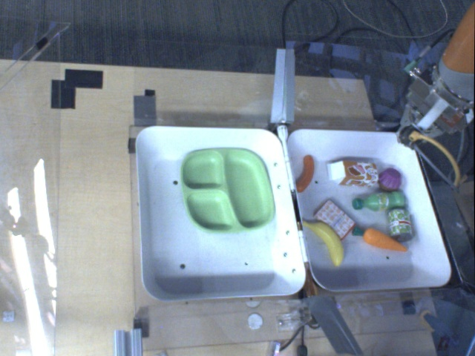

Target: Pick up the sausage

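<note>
The sausage (305, 173) is a small orange-brown link lying near the left wall of the right bin (430, 265), towards its far side. It rests alone on the white floor, apart from the other items. My gripper (420, 123) hangs at the far right corner of that bin, above the rim, well to the right of the sausage. The grey arm with its orange band comes in from the upper right.
The right bin also holds a small carton (355, 173), a purple item (390, 177), a green bottle (380, 201), a can (399, 223), a carrot (384, 240), a banana (327, 239) and a checked cracker (333, 217). A green divided plate (226, 188) sits in the left bin (159, 265).
</note>
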